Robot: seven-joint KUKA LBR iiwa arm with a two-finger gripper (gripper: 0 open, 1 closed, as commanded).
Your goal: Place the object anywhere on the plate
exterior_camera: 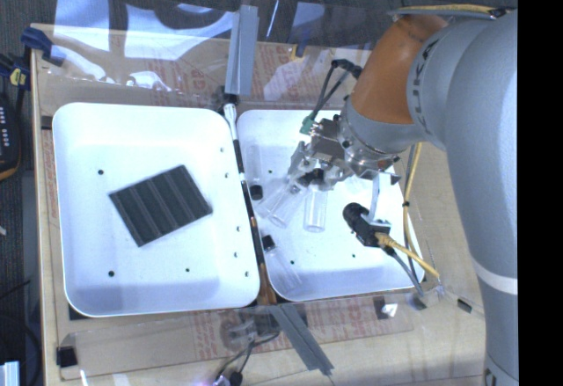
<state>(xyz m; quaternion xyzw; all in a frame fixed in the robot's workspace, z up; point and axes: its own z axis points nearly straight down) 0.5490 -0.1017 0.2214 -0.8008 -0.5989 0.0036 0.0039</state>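
The plate (160,203) is a dark ribbed rectangle lying flat and askew in the middle of the left bin (79,138). My gripper (297,215) hangs low over the right bin (334,280), near its centre. Its two translucent fingers (315,212) are spread apart and point down toward the bin floor, with nothing visible between them. Two small dark pieces (255,192) (266,243) lie by the right bin's left wall, to the left of the fingers. I cannot tell what they are.
The grey arm with its orange band (400,59) covers the right bin's far right side. A black connector with a yellow cable (359,222) hangs just right of the fingers. A raised divider (248,217) separates the bins.
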